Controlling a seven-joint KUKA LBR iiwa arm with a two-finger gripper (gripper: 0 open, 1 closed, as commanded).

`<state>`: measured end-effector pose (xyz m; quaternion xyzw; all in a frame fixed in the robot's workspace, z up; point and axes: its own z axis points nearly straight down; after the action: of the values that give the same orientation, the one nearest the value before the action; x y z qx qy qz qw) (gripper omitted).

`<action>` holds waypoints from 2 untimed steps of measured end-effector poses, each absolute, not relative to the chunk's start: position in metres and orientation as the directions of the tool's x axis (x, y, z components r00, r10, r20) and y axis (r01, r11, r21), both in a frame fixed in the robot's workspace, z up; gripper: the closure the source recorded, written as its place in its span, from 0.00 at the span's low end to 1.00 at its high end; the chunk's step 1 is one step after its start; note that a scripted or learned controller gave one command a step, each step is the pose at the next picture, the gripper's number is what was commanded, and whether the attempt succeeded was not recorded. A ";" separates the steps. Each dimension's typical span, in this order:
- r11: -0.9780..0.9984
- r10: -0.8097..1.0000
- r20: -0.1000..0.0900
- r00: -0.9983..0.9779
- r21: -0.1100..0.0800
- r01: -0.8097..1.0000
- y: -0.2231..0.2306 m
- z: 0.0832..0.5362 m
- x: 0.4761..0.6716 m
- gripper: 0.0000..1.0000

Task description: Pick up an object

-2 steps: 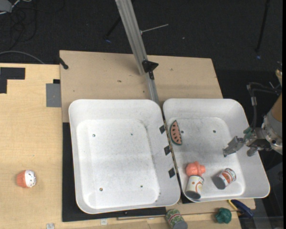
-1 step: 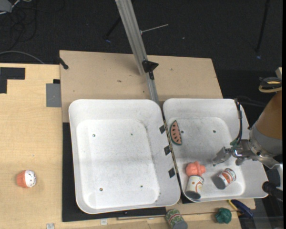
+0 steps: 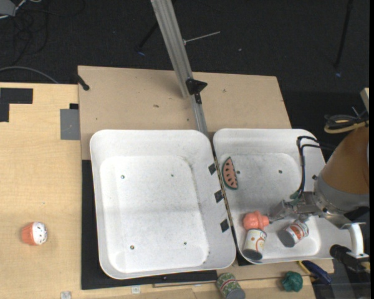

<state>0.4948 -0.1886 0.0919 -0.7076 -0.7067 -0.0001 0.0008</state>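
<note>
The arm (image 3: 346,173) enters from the right edge of the frame, its orange band at right centre and the grey wrist below it, angled down and leftward into the right bin (image 3: 262,142). The gripper (image 3: 285,211) sits in the lower middle of that bin; whether it is spread or closed cannot be determined, as the tip is small and cluttered.

Objects in the right bin:
- A pink-orange soft object (image 3: 255,220) lies just left of the gripper tip, close to it; contact cannot be confirmed.
- A white cup (image 3: 254,242) lies on its side directly below the pink-orange object, near the bin's lower left corner.
- A small can (image 3: 293,233) lies tilted just below and right of the gripper.
- A watermelon slice (image 3: 229,173) rests against the bin's left wall, well above the gripper.

The upper half of the right bin floor is bare. The left bin (image 3: 112,143) occupies the centre of the frame.

Outside the bins: an orange-and-white ball (image 3: 34,233) at lower left on the wooden bench, a green object (image 3: 292,281) and a dark can (image 3: 229,285) along the bottom edge.
</note>
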 end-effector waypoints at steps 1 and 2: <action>-0.005 1.000 0.002 0.005 -0.003 1.000 -0.189 0.102 0.494 1.00; 0.001 1.000 0.000 -0.001 0.003 1.000 -0.185 0.162 0.490 1.00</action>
<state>0.4900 -0.1847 0.1619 -0.7067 -0.7075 -0.0007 -0.0010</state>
